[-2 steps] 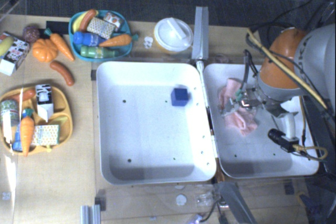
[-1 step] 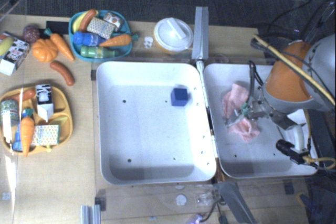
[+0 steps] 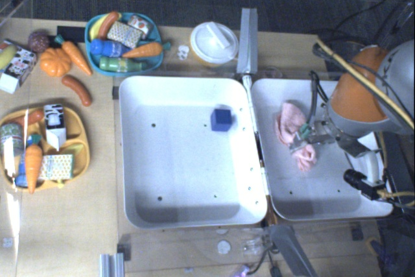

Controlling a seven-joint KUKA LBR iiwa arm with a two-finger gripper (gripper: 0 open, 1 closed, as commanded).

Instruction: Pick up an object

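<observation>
Gripper (image 3: 306, 135) low over pink cloth (image 3: 292, 126) in right bin (image 3: 324, 204), placed for a pick | you can't tell its grip | blue block (image 3: 222, 119) alone in left bin (image 3: 181, 204)

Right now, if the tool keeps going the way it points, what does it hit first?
Most likely the pink cloth. The tool sits low in the right bin, pointing toward the view's left, with its tip at the cloth's edge. Beyond that comes the bin's left wall. Depth is unclear, so actual contact can't be confirmed.
</observation>
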